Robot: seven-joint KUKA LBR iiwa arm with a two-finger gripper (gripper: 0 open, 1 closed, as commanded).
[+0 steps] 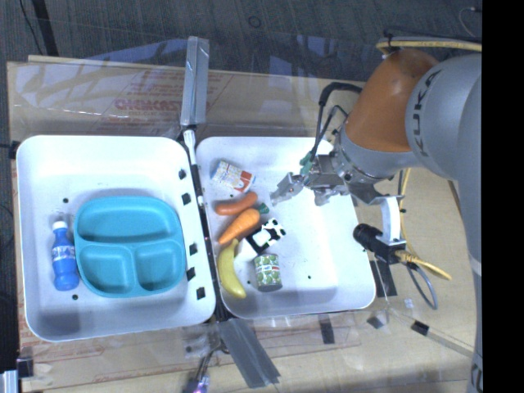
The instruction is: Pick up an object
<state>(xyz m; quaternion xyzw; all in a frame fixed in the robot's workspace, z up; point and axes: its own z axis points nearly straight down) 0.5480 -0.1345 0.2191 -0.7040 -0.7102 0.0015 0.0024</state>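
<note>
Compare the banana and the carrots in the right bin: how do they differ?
The banana is yellow and curved; the carrots are orange and straighter. The banana lies near the bin's front left corner, running front to back; the carrots lie behind it, slanted, side by side. All are elongated and lie flat in the right bin.

Gripper [296, 185] over right bin [344, 289], nothing between its fingers; carrots [237, 217], banana [230, 273], small can [267, 272], carton [232, 175] along bin's left side; left bin [41, 158] has blue tray [128, 246], blue bottle [64, 256]
</note>
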